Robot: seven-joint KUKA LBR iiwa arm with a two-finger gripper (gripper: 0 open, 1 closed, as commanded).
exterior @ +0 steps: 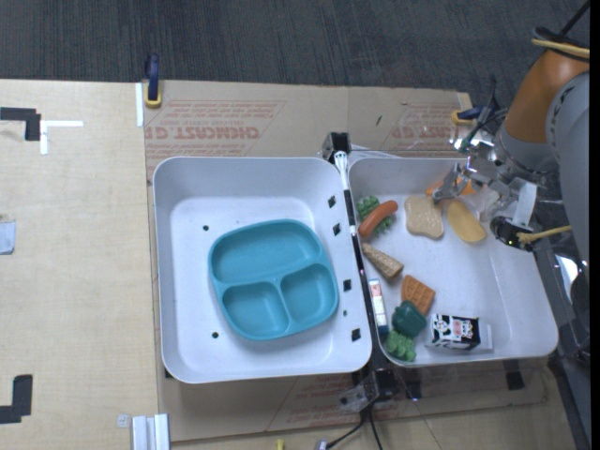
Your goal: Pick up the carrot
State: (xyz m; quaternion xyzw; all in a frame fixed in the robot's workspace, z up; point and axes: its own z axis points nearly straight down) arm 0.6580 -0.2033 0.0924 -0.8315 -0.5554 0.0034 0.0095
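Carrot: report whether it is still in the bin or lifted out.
In the bin. The carrot lies on the floor of the right bin near its left wall, apart from the gripper.

We can make out red printing on the cardboard sheet (pixel 281 120) that lies under the two bins; it runs upside down from where we look, and the large line appears to read "CHEMCAST GP", though we are not sure of every letter, and the smaller lines below it are too fine to read. A second patch of the same red printing sits on the cardboard near the right bin, unreadable. The small black-and-white carton (pixel 457 332) in the right bin carries markings we cannot read. The slim packet (pixel 377 305) beside the divider shows red print, also illegible.
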